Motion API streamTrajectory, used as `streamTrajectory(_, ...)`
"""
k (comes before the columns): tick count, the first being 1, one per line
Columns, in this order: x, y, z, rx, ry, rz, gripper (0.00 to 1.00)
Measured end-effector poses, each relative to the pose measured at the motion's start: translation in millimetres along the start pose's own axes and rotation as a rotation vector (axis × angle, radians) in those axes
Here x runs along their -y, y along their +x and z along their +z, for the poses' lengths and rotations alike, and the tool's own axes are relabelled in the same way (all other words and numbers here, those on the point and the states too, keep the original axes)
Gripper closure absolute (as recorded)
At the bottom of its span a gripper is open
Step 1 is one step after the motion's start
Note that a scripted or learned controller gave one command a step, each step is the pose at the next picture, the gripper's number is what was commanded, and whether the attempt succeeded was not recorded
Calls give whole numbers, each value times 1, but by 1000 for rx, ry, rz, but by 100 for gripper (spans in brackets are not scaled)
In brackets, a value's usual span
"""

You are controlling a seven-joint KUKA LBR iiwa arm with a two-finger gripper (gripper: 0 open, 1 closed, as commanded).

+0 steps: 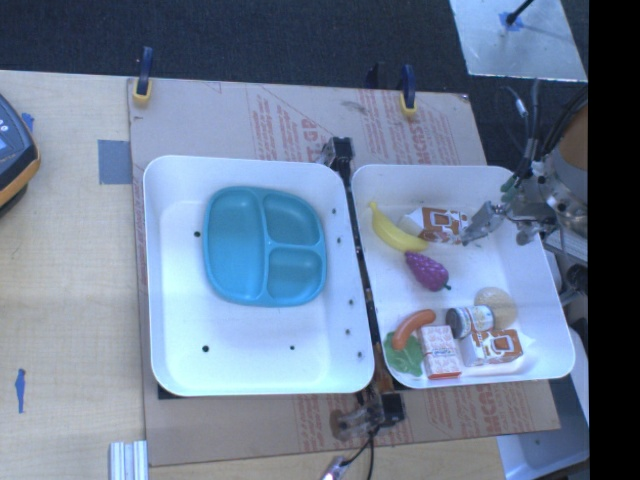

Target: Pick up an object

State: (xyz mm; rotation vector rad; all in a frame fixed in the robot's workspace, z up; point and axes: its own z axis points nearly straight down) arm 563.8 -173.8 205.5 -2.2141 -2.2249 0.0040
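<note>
Jaws (487, 221) sit at right bin (540, 268) edge, just beside small carton (440, 224) w/ banana (392, 230) nearby; you can't tell if they're open or closed.

Glossy plastic blue plate (265, 246), matt cardboard sheet (290, 128)

Yellow banana (396, 231) and purple grapes (427, 271) flat in right bin (555, 298)

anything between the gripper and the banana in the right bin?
Yes. The gripper hovers at the right bin's upper right, and a small brown-and-white carton lies between it and the banana, touching the banana's right side. The purple grapes lie below that line.
</note>
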Motion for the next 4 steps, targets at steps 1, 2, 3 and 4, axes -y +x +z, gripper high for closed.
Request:
streamTrajectory(1,46,53,84,0,2,-1,0)
streamTrajectory(2,4,74,114,1,-1,-1,0)
streamTrajectory(3,5,73,104,2,1,-3,100)
streamTrajectory(4,9,136,13,-1,-2,1,100)
